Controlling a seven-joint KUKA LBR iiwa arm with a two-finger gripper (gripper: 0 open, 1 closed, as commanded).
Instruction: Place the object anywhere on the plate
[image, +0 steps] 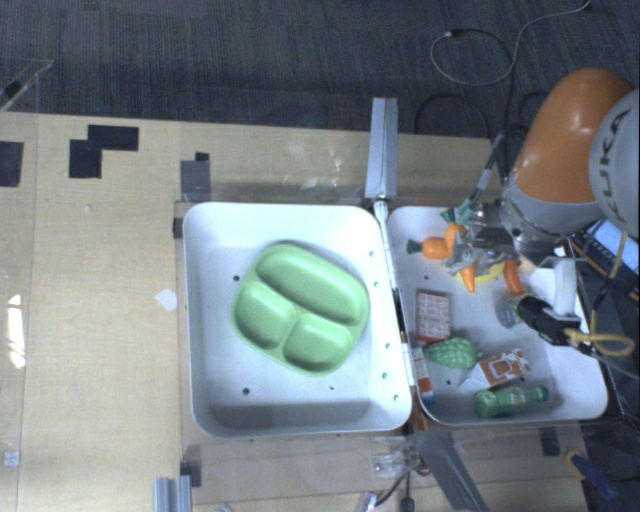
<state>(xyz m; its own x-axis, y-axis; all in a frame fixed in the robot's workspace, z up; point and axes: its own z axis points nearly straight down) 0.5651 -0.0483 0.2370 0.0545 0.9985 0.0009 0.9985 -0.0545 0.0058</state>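
Gripper (478, 248) sits over the carrot (436, 247) at the right bin's far end; can't tell its grip state. Plate (300, 307) lies left, in the other bin.

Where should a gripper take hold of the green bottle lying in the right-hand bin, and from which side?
Grip the green bottle across its middle, coming straight down from above. It lies flat on its side near the bin's front wall, so its long, round body is best gripped across.

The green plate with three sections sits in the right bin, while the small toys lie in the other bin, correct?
Not quite. The camera view shows the green plate in the left bin, not the right one. The small toys, such as the green bottle, lie in the right bin.
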